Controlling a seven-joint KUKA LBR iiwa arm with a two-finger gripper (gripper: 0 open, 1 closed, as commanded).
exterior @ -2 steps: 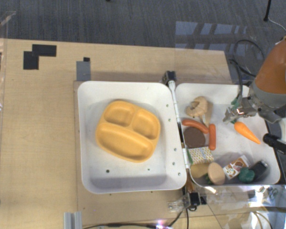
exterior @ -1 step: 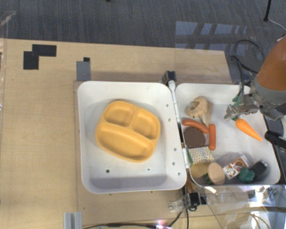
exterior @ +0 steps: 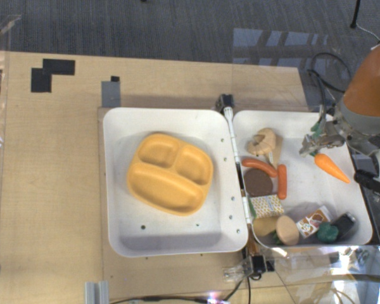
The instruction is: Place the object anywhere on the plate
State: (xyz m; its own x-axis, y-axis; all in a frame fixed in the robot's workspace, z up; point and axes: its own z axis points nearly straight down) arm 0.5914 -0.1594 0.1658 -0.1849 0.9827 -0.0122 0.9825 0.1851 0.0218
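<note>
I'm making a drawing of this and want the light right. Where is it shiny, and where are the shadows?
In the camera view, bright glare sits on the clear plastic by the right bin's near edge; the yellow plate casts a soft grey shadow on the left bin's floor, darkest near the front; pale window-like light patches lie on the carpet; the small toys look slightly blurry.

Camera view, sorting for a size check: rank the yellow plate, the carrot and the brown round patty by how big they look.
1. yellow plate, by far the largest
2. carrot
3. brown round patty, close to the carrot, so that ranking is unsure
</note>
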